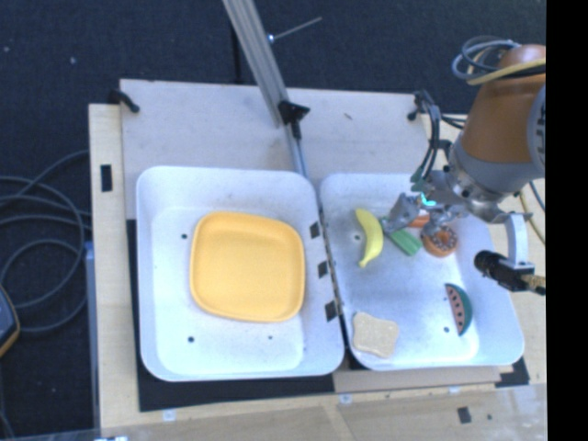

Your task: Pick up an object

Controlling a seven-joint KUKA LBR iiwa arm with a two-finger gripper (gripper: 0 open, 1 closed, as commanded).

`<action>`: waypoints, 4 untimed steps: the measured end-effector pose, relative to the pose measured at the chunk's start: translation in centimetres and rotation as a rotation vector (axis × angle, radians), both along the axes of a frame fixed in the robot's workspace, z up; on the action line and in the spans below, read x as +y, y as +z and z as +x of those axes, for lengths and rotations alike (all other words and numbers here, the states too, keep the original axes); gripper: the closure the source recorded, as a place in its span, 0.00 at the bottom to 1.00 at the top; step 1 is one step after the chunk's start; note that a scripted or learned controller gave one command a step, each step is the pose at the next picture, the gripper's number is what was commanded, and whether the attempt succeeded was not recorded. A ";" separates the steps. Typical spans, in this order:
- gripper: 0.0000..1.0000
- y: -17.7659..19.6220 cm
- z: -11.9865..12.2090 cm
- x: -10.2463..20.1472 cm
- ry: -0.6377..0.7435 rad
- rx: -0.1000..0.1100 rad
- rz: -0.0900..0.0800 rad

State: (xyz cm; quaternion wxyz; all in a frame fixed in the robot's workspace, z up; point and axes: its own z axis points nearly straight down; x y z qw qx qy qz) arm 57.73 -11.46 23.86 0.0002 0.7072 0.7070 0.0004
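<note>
The right bin (418,288) holds several toy foods. A yellow banana (370,237) lies at its upper left, with a small green piece (405,242) just to its right. Beside that sit a bit of orange (421,220) and a round brown sprinkled piece (440,241). A watermelon slice (458,308) lies at the right, and a bread slice (375,334) at the front left. My gripper (419,211) hangs low over the green and orange pieces, partly hiding them. Nothing is visibly held.
The left bin (158,200) bears a square yellow plate (247,266). A slanted metal pole (262,58) comes down to the wall between the bins. Cables lie on the dark floor at the left. The arm's orange band (501,118) looms over the right bin's far corner.
</note>
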 end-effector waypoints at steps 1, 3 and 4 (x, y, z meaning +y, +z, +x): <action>0.00 0.0 0.0 0.0 0.000 0.000 0.000; 0.00 -9.2 -1.0 0.6 0.000 0.005 0.000; 0.00 -14.0 -1.0 0.5 0.000 0.003 -0.001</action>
